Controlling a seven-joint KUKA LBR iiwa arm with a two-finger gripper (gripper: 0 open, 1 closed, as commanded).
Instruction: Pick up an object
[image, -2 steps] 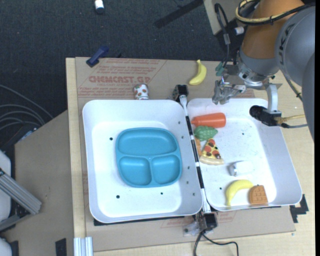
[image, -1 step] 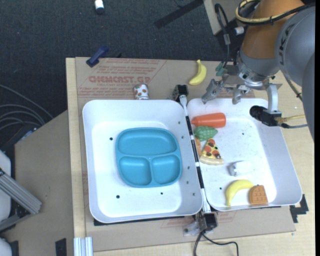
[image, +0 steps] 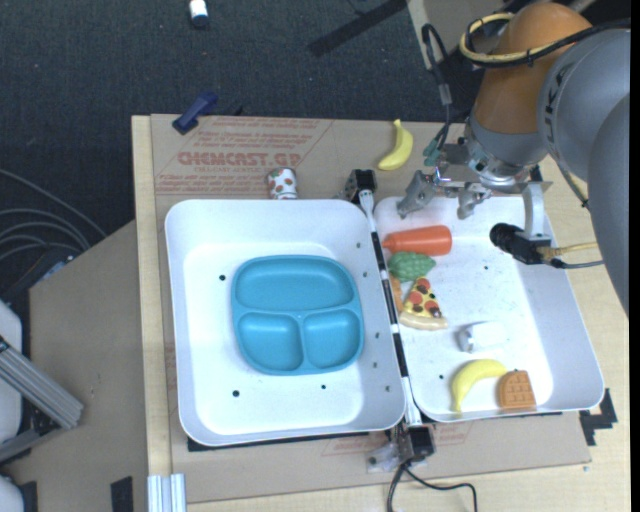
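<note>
My gripper (image: 440, 203) hangs open over the far edge of the right bin (image: 545, 300), its two grey fingers spread apart with nothing between them. Just below it lies an orange carrot (image: 418, 240). Beside the carrot sits a green leafy piece (image: 410, 266), and below that a pizza slice (image: 421, 302). A small grey-white piece (image: 470, 335) lies near the bin's middle. A yellow banana (image: 474, 379) and a brown waffle piece (image: 516, 390) rest at the near edge.
The left bin (image: 200, 250) holds a blue divided plate (image: 297, 313). Outside the bins, on the board behind, lie a second banana (image: 397, 148), a small spotted piece (image: 283, 183) and a blue object (image: 194, 113).
</note>
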